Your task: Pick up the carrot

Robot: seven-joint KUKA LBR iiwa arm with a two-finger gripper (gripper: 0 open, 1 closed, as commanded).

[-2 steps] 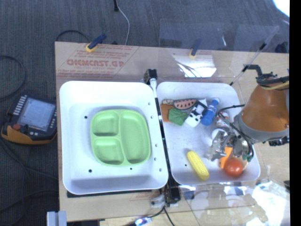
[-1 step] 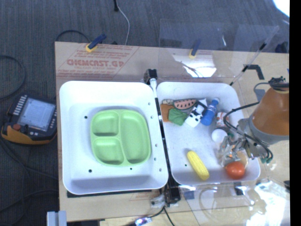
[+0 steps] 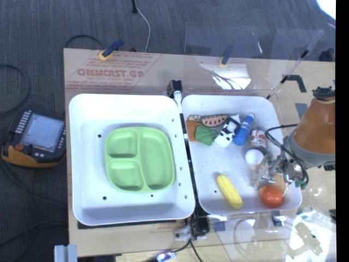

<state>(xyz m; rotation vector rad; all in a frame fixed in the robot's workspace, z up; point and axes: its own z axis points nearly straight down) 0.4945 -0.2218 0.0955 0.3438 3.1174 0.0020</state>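
Tool (image 3: 268,174) hovers over the right bin (image 3: 218,212) (just above the tomato (image 3: 271,196)).

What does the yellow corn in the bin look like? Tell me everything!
The corn is a small bright yellow cob, probably toy plastic, with bumpy rows of kernels along it. It lies flat on the floor of the right bin, toward the near edge, slanted so one end points up-left and the other down-right. Nothing touches it: the red-orange tomato-like thing and the tool are off to its right, and the other toys sit farther back.
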